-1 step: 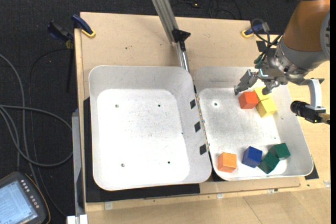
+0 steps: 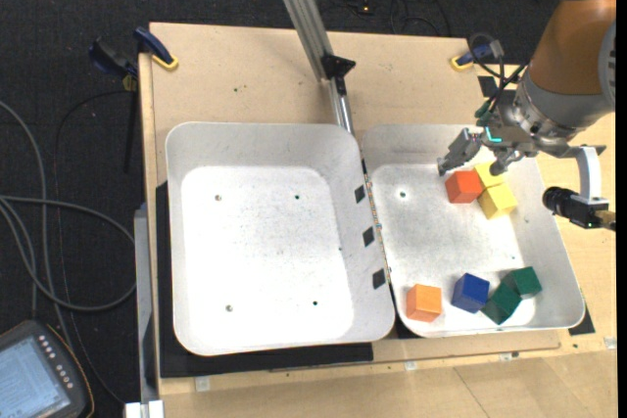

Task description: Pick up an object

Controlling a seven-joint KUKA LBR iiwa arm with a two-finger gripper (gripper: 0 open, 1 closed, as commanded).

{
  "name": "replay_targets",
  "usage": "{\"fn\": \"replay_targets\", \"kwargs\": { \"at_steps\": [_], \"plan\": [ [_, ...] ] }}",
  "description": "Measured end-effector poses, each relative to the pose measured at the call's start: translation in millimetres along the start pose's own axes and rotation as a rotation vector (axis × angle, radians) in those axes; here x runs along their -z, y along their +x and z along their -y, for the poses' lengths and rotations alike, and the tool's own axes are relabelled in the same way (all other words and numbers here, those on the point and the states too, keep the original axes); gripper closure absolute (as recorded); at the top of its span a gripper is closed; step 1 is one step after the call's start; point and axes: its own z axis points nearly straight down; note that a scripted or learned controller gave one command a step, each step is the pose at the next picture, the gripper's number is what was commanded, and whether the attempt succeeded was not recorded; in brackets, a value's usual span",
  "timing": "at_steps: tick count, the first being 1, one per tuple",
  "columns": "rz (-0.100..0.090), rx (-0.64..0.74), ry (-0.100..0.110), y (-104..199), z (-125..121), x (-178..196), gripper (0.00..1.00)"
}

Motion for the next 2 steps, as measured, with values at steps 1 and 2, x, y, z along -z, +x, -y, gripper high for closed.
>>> {"fn": "replay_targets", "kwargs": {
  "at_steps": [1,2],
  "plan": [
    [0.0,-0.002,0.004,3,8,-47,0.0],
    [-0.001,-0.002,0.006,6,9,-111,0.0]
  ]
}}
